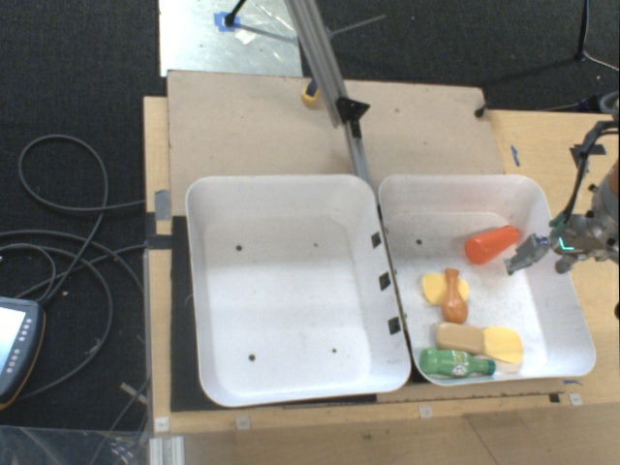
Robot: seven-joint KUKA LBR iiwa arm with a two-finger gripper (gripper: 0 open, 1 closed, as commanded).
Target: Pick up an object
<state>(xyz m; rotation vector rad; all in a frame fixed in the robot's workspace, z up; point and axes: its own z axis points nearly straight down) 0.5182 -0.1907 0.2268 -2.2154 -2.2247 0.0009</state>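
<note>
**Nothing lifted yet: gripper hangs low at the right bin's edge**

The pick looks barely begun. The grey two-finger gripper (530, 255) reaches in at about three o'clock over the right-hand shallow white plastic bin (542, 201), and nothing sits between its fingers; whether they are parted or closed I cannot tell at this size. Its tip lies just beside the orange cylinder-shaped plastic piece (491, 243), at that piece's four o'clock, and I cannot say whether they touch.

All the candidate objects rest on this bin's floor. From the orange piece, at seven o'clock lies a brown bottle-shaped toy (453, 296) across a small yellow round disc (432, 288). Further toward six o'clock are a tan oblong block (459, 337) touching a pale yellow wedge (504, 344), and a green toy bottle (455, 362) on its side against the near wall.

By my reading, closing on something and raising it both remain.

The left-hand white bin (281, 201) stands alongside, at nine o'clock. A slanted grey metal pole (320, 46) descends from twelve o'clock to the junction of the bins, well apart from the gripper. The crowded lower cluster could spoil a grasp there; the orange piece lies freer.
</note>
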